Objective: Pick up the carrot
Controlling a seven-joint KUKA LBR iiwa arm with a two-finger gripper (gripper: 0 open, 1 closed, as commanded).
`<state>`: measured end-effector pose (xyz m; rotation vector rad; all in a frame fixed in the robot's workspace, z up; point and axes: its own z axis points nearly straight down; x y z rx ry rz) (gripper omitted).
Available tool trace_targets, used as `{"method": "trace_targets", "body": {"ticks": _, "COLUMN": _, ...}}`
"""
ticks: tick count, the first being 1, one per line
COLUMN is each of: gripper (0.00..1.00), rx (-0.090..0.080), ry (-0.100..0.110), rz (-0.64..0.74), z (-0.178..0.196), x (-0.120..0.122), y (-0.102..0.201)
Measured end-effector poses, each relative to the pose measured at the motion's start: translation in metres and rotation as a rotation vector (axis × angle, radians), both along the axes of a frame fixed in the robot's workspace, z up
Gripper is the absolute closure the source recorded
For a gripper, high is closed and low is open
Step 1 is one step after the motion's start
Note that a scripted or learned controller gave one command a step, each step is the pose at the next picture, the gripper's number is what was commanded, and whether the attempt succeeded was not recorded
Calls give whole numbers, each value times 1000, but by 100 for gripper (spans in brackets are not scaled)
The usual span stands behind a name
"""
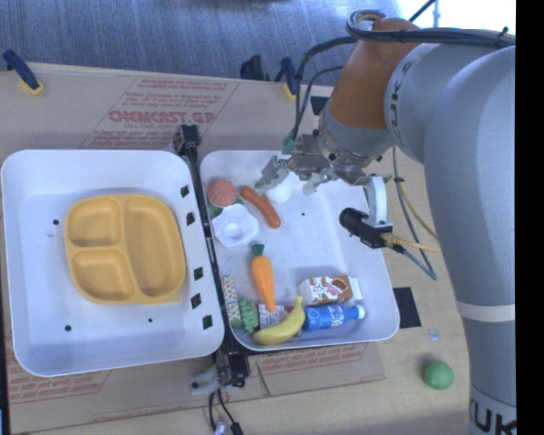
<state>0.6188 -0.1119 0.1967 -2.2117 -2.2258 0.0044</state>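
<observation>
The carrot [263, 281] is orange with a small green top. It lies in the right bin [322, 243], near the middle, pointing toward the front edge. My gripper [295, 175] hangs over the bin's far part, above and a little right of the carrot, well apart from it. Its fingers [274, 169] stand spread and open, and they do not hold the carrot. A small white thing [282, 188] sits just below them.
A red sausage [261, 207], a round reddish piece [221, 191] and a white cup [235, 229] lie beyond the carrot. A banana [281, 327], blue bottle [333, 316] and carton [328, 289] crowd the front. The left bin [36, 333] holds a yellow divided tray [125, 246]. A green ball [438, 374] rests on the bench.
</observation>
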Motion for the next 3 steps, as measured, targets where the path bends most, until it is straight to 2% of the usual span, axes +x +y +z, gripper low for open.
{"method": "trace_targets", "body": {"ticks": 1, "gripper": 0, "rx": 1, "ry": -1, "rz": 209, "z": -105, "x": -52, "y": 5}}
{"method": "trace_targets", "body": {"ticks": 2, "gripper": 100, "rx": 1, "ry": 1, "rz": 213, "z": -95, "x": -51, "y": 5}}
{"method": "trace_targets", "body": {"ticks": 3, "gripper": 100, "rx": -1, "ry": -2, "rz": -64, "z": -5, "x": -75, "y": 83}}
